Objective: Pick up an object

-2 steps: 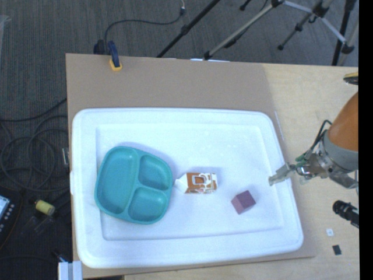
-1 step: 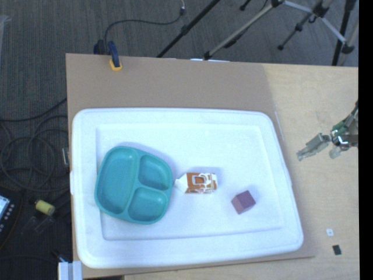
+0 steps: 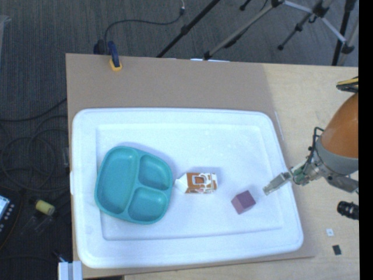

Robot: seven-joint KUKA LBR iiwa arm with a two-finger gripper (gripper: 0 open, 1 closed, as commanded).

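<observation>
A small purple cube (image 3: 243,201) lies on the floor of the white bin (image 3: 175,116), toward its right side. Left of it sits a small orange and white packet (image 3: 201,182). A teal divided plate (image 3: 134,184) rests in the left half of the bin. My gripper (image 3: 275,185) reaches in over the bin's right rim, pointing left and down, with its tip a short way right of and above the purple cube. It touches none of the objects. The orange band of the arm (image 3: 344,134) shows at the right edge.
The bin sits on a tan board (image 3: 192,80) on the bench. A blue and yellow clamp (image 3: 114,57) holds the board's far left corner. Cables and tripod legs lie on the dark floor beyond.
</observation>
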